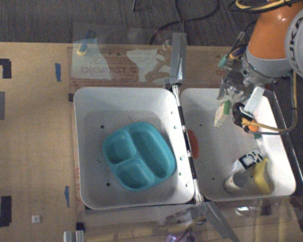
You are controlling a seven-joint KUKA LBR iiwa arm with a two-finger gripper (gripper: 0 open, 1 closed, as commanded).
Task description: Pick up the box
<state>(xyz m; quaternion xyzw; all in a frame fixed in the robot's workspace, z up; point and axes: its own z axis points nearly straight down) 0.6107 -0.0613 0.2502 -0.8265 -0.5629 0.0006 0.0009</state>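
Camera view puts the desk under my arm, with the right bin below my gripper; I cannot tell its state. I judge this the approach: the box lies nearer the camera, so descent there comes next.

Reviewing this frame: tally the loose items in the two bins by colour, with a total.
Teal: 1, the divided tray in the left bin
Red: 1, a slim item by the right bin wall
Yellow: 1, a banana-like piece
White: 1, a cup
Black-and-white: 1, a small box
Total: 5
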